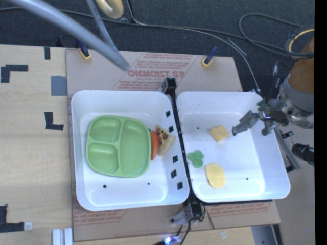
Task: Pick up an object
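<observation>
The right bin holds a pale yellow chunk, a small green leafy piece and a yellow oval piece. My gripper hangs over the right bin's upper right part, to the right of the yellow chunk and apart from it. Its two fingers are spread, so it is open with nothing between them. The left bin holds a green divided plate. An orange stick and a pizza-like slice lie against the plate's right rim.
A black divider with clips runs between the two bins. Both bins rest on a cardboard sheet on the wooden bench. Cables trail across the dark floor behind. The arm's orange band stands at the right edge.
</observation>
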Motion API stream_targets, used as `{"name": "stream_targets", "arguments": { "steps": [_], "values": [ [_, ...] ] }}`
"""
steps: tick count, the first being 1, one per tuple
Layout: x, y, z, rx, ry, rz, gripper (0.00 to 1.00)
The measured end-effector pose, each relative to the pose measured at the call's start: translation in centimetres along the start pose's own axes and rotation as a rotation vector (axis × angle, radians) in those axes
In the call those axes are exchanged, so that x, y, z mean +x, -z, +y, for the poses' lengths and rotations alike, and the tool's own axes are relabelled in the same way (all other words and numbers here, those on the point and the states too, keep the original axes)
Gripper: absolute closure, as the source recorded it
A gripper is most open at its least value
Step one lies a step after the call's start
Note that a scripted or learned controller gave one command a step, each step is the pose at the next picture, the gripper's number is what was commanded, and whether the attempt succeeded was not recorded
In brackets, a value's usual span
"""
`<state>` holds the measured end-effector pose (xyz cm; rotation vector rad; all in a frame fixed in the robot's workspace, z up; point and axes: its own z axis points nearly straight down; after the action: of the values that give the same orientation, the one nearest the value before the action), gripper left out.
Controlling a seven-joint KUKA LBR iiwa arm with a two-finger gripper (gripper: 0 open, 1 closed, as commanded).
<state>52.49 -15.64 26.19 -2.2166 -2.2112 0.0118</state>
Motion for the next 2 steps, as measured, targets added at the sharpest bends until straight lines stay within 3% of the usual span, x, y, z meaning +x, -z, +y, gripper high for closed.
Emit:
{"name": "stream_targets", "arguments": {
  "steps": [1, 2],
  "values": [
    [0.0, 0.6, 0.2, -0.011, 0.004, -0.002, 0.0],
    [-0.7, -4.1, 0.1, -0.007, 0.002, -0.002, 0.0]
  ]
}}
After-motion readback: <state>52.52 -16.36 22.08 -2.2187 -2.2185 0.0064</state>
